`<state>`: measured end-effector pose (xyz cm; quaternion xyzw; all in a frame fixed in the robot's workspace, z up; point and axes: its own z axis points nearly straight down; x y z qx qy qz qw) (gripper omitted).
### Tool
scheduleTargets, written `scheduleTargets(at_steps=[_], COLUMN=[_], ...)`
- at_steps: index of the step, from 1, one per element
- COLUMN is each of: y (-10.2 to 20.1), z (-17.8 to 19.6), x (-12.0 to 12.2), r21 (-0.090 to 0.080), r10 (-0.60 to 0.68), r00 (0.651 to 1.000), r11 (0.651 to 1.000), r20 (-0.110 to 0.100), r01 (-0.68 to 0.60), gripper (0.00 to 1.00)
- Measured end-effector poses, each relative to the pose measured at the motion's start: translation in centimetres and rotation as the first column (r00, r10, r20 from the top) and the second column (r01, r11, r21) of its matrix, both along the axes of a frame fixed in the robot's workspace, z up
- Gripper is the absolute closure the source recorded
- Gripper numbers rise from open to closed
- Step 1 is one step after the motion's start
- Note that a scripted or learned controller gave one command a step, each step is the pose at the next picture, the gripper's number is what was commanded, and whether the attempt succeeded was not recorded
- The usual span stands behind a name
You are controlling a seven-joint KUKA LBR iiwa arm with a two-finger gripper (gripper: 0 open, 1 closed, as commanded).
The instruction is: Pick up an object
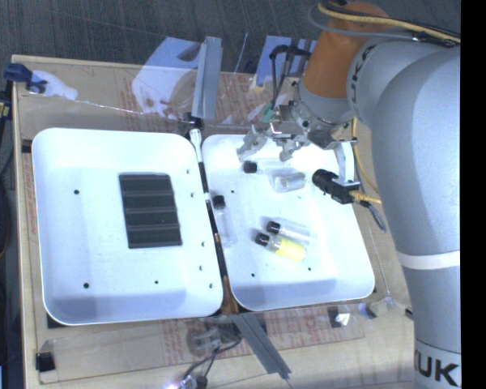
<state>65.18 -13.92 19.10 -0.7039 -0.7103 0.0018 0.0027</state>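
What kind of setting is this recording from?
Most likely a robotics lab's bin-picking test bench. A grey industrial arm with a gripper reaches over two shallow white bins on a wooden bench, with small vials and a black ridged tray as pick objects.

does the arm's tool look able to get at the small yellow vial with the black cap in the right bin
Probably yes. The small yellow vial with a black cap lies in the open on the floor of the right white bin, with a clear vial beside it. The tool hovers over the bin's far end.
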Motion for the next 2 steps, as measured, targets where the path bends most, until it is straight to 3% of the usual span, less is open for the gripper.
scheduleTargets(at_steps=[1,2], y=[-7.2,-7.1], z=[-10.0,-9.2], x=[-9.2,-5.5], r21=[0.001,-0.001], r10=[0.16,0.227], r00=[0.987,0.974], r11=[0.987,0.974], r20=[0.001,0.007], r01=[-0.16,-0.227], gripper=[0.0,0.0])
